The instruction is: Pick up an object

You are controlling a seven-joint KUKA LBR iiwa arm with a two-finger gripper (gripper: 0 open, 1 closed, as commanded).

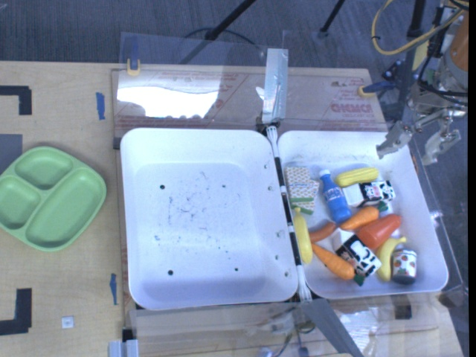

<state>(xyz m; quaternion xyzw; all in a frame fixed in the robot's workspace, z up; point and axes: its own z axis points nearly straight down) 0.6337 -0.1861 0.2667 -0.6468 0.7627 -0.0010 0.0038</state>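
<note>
White right bin (pixel 428 199) holds the toy objects (pixel 357 225), all unlifted. We note the gripper (pixel 416 136) above its far corner, jaws spread and holding nothing. We judge descent, grasp and lift all outstanding.

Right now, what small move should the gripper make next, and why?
Probably down and toward the view's left, to the blue bottle. The gripper hangs above the right bin's far right rim, holding nothing, while the toys lie clustered lower in that bin.
</note>
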